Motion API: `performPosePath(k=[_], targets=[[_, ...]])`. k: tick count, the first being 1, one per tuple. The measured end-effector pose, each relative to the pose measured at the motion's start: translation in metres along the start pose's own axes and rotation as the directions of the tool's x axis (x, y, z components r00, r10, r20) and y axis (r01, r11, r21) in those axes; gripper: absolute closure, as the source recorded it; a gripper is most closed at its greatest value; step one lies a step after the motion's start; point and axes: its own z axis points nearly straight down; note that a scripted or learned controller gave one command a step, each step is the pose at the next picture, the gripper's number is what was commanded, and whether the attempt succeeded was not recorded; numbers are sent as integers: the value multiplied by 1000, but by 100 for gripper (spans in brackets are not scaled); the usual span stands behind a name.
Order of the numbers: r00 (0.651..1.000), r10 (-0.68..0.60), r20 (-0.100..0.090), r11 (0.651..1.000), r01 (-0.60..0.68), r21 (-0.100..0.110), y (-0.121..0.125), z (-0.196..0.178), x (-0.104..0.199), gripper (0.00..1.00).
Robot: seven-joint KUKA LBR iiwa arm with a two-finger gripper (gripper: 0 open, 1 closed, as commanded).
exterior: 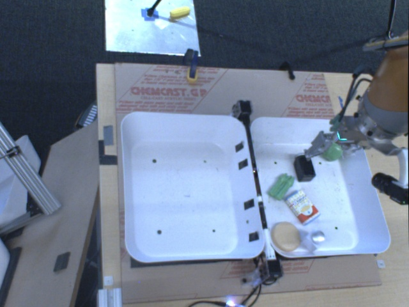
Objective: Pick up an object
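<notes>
Nearest us, low in the right bin (377, 235), we see a tan round piece (286, 236), a red-and-white packet (302, 206) and a green block (280, 187). Further up sits a black block (304, 168). Beyond it the gripper (324, 147) hangs with a green lump (331, 151) seemingly pinched between its fingers. We judge the lift underway; next, raise it clear.

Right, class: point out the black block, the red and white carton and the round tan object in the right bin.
black block (304, 169), camera view, middle of its top
red and white carton (302, 206), camera view, centre of its face
round tan object (286, 236), camera view, centre of its top
</notes>
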Motion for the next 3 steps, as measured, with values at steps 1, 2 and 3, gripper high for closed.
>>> performPosePath(k=[1, 2, 3], targets=[[1000, 5, -2, 1000, -5, 12, -64, 93, -13, 0], [1000, 4, 9, 1000, -4, -12, -68, 168, 5, 0], [1000, 3, 0, 1000, -3, -2, -69, 158, 8, 100]])
